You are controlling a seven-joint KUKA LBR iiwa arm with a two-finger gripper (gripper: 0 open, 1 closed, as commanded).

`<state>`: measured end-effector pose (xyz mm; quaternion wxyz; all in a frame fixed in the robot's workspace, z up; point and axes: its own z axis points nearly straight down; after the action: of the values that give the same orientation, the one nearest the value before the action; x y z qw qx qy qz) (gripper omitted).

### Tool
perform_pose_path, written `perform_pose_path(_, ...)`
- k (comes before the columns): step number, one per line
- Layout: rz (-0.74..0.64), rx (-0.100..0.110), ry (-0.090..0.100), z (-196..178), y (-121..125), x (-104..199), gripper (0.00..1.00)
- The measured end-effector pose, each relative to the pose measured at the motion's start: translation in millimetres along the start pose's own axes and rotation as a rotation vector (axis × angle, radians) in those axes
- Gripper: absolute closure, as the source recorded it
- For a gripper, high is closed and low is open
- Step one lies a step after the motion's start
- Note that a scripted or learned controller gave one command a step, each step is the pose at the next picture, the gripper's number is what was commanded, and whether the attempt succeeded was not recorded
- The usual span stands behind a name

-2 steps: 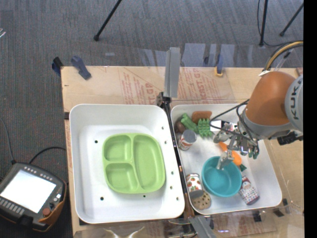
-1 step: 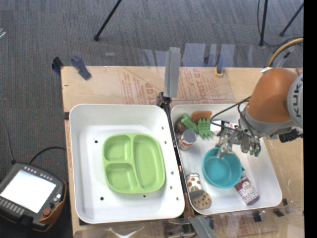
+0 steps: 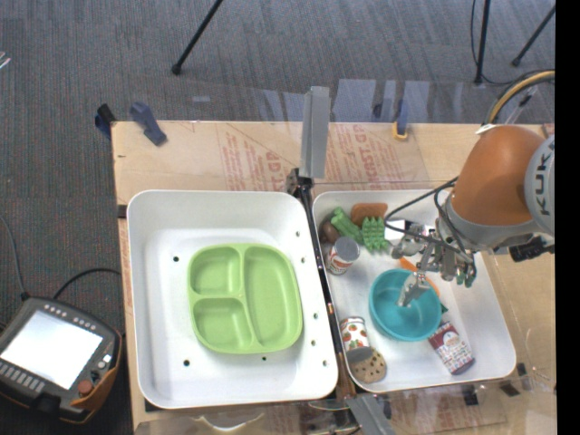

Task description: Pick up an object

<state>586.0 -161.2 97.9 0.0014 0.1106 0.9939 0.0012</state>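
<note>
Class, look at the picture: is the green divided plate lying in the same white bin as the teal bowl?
No. The green divided plate lies in the left white bin, while the teal bowl sits in the right white bin.

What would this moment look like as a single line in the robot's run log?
arm: over right bin | gripper: above blue bowl, nothing seen held | left bin: green plate | pick: not yet done

A teal bowl (image 3: 405, 308) sits upright, mouth up, in the right bin. At its 5 o'clock, just beside it, a small red packet (image 3: 452, 348) lies flat.
</note>
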Motion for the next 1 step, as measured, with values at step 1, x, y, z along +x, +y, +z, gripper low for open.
perform_pose_path(1, 0.027, 0.001, 0.004, 10.9, -1.2, 16.9, 0.0)
